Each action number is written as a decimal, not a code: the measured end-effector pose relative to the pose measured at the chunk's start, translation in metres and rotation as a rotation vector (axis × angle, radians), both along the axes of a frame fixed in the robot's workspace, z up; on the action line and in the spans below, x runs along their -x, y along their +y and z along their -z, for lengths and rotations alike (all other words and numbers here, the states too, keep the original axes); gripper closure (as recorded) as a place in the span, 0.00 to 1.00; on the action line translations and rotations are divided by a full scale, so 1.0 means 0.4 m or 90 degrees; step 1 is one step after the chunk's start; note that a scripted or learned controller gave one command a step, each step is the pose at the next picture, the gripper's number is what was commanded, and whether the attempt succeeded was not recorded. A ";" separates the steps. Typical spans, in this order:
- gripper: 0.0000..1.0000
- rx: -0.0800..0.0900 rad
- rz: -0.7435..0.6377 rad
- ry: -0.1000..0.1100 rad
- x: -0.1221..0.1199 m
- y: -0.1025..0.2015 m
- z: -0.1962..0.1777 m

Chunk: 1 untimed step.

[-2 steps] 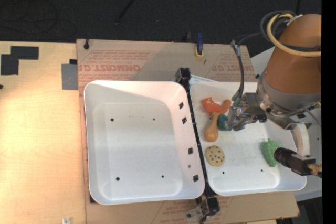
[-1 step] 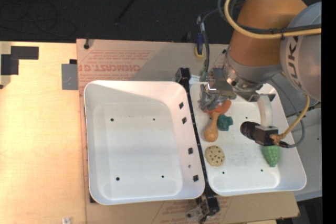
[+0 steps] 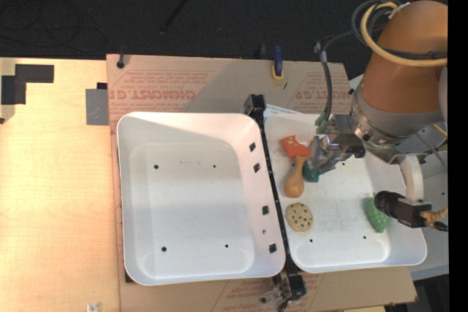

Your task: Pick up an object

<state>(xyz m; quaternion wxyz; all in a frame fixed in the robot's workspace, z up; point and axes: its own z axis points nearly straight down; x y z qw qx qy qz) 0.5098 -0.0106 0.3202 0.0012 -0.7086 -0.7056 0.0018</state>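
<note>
Nearest the camera in the right-hand shallow white bin (image 3: 351, 259) lies a round tan biscuit-like disc with dark specks (image 3: 298, 216), and level with it, well apart toward the bin's right side, a small bright green lump (image 3: 376, 217). Just beyond the disc sits a tan, pear-shaped piece (image 3: 294, 183), its narrow end pointing away. Close beside that, a small teal object (image 3: 311, 174) lies directly under the two-finger gripper (image 3: 319, 160), which is low in the bin. Contact between the two looks likely but is not certain, and whether the gripper is spread or closed on the teal piece cannot be told from this angle. Further back, an orange-red soft-looking object (image 3: 295, 147) rests near the divider, just left of the gripper. The grey and orange arm (image 3: 406, 77) rises behind and to the right. The left-hand white bin (image 3: 190, 215) sits alongside on brown cardboard (image 3: 183, 88). Judged step: the grasp attempt, with the teal object as probable target. The next move calls for a firm closure, then a straight lift clear of the tan and orange-red neighbours.
</note>
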 end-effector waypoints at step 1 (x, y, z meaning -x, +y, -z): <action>1.00 0.000 -0.003 0.002 -0.003 0.004 -0.022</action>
